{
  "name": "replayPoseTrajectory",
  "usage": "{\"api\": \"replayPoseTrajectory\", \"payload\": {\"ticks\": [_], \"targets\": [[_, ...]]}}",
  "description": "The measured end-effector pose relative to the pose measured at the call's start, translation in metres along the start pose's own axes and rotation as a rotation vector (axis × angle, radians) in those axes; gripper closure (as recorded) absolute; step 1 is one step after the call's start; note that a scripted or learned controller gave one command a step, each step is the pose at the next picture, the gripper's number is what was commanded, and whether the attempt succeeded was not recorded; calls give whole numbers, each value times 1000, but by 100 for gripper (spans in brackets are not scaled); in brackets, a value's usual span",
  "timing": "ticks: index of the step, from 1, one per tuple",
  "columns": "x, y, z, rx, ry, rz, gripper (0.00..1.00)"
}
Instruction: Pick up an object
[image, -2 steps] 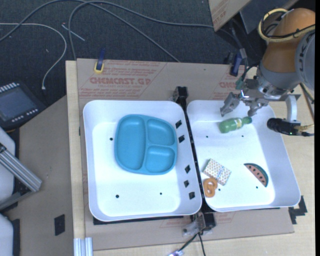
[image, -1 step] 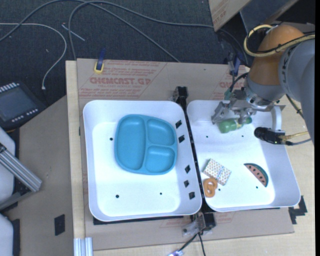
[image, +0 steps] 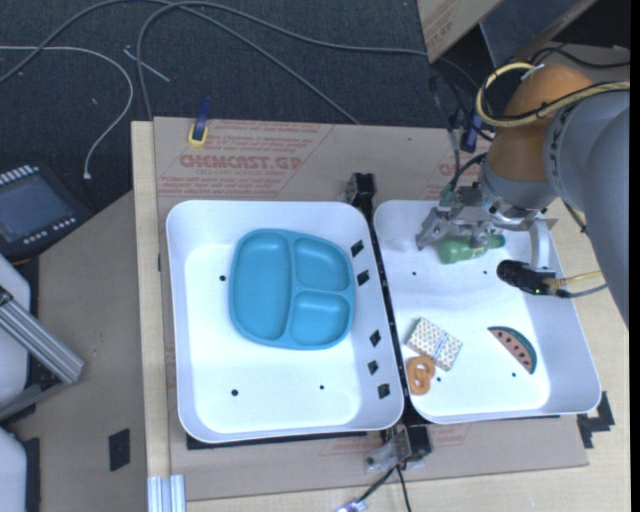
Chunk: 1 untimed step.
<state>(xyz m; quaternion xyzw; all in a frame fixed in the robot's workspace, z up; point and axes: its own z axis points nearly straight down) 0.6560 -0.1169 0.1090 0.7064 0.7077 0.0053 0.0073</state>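
At the far end of the right bin (image: 480, 300), the pincer (image: 460, 231) hangs low over the white floor, close to the wall that divides the two bins. A small green object (image: 462, 250), rounded and smooth-looking, lies right at the pincer's tip on the side nearer the camera. The metal parts crowd its upper edge, so I cannot tell whether the pincer is spread or closed, or whether it touches the green object at all.

Further toward the near end of the same bin, a small flat packet (image: 436, 343) with a pale chequered pattern lies beside the dividing wall. An orange-brown pretzel-shaped piece (image: 420, 375) lies just beside its near corner. A watermelon-slice toy (image: 513, 349), red with dark seeds and a green rind, lies well apart from them toward the bin's outer side.

The left bin (image: 200, 300), shallow, white and round-cornered like its neighbour, holds one thing: a light blue plate (image: 292, 289) with three compartments, smooth and matte, resting flat near the bin's middle.

Both bins sit on a tabletop (image: 260, 160) covered by brown board printed with red lettering.
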Motion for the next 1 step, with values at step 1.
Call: {"api": "replayPoseTrajectory", "payload": {"ticks": [1], "targets": [[-1,2,-12,-6,-4,-1,100]]}}
